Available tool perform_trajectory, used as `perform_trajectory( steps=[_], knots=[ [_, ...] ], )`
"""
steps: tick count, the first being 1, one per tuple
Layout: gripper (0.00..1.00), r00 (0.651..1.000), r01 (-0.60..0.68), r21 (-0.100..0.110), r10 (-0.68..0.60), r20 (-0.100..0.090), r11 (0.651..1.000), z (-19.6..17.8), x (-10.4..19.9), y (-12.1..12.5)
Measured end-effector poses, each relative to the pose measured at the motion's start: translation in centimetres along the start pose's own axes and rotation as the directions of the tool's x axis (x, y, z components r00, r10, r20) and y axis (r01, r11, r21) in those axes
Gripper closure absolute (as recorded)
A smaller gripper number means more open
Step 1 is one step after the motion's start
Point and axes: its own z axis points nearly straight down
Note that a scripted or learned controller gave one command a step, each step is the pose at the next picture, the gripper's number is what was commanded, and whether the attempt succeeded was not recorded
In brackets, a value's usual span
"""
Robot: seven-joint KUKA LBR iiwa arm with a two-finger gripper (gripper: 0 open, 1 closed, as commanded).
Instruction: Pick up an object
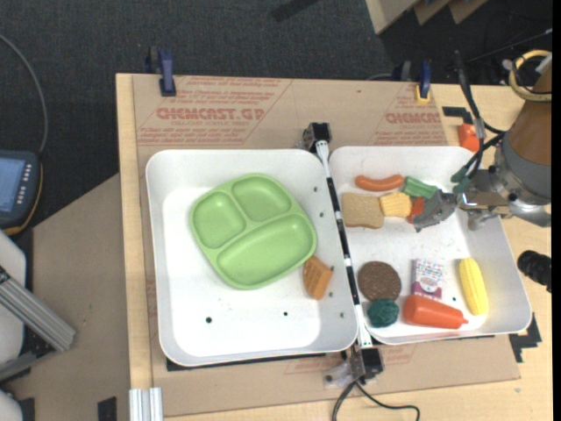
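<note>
My gripper hangs over the upper middle of the right bin, reaching in from the right. It is open, and bare bin floor shows between its fingers. The left finger sits right beside a small red piece and a green toy. Left of these lie a yellow wedge, a tan toast slice and a sausage. Nearer the front are a brown patty, a pink-and-white packet, a corn cob, a carrot and a teal lump.
The left bin holds a green divided plate and an orange-brown toy piece by its right wall. A ridge separates the two bins. Blue clamps hold the board at the back.
</note>
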Motion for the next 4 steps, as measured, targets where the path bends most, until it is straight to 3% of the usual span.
perform_trajectory(
  steps=[1, 2, 3, 4],
  knots=[
    [0.0, 1.0, -0.002, 0.001, 0.002, 0.002, 1.0, 9.6, -4.7, 6.9],
    [0.0, 1.0, 0.005, -0.015, -0.005, 0.003, 1.0, 18.1, -2.0, 13.1],
    [0.0, 1.0, 0.0, 0.009, 0.0, 0.002, 1.0, 18.2, 0.2, 15.5],
    [0.0, 1.0, 0.003, 0.022, -0.003, 0.004, 1.0, 18.4, 0.6, 15.9]
  ],
)
